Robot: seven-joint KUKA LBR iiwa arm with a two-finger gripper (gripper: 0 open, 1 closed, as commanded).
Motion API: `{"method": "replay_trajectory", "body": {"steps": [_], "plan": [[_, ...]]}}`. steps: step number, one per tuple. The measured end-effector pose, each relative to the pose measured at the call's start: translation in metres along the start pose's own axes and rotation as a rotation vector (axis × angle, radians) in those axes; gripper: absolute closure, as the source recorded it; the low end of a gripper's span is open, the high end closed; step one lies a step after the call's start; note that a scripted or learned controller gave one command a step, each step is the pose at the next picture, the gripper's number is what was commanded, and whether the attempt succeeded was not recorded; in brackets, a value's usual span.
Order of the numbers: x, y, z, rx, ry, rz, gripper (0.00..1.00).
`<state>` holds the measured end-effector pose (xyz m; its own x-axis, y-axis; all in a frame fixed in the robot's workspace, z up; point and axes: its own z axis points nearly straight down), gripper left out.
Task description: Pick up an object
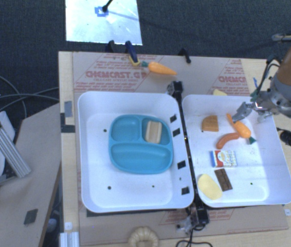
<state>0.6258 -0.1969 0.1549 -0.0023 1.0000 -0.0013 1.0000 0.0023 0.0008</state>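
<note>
You are in the approach step: the end effector (248, 108) hovers with fingers spread wide, gripping nothing. The carrot (239, 127) lies just below it, so next you must descend and close.

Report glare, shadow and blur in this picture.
Camera view: glare washes out the reflective sheet at the top; the white bins are evenly lit with soft shadows; the gripper and arm look blurred; the blue plate stays sharp.
</note>
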Motion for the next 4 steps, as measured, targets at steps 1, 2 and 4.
{"method": "replay_trajectory", "body": {"steps": [1, 2, 4], "plan": [[0.003, -0.001, 0.063, 0.003, 0.002, 0.000, 0.00], [0.003, 0.000, 0.070, -0.001, 0.000, -0.002, 0.00], [-0.002, 0.013, 0.004, -0.006, 0.000, -0.002, 1.00]]}}
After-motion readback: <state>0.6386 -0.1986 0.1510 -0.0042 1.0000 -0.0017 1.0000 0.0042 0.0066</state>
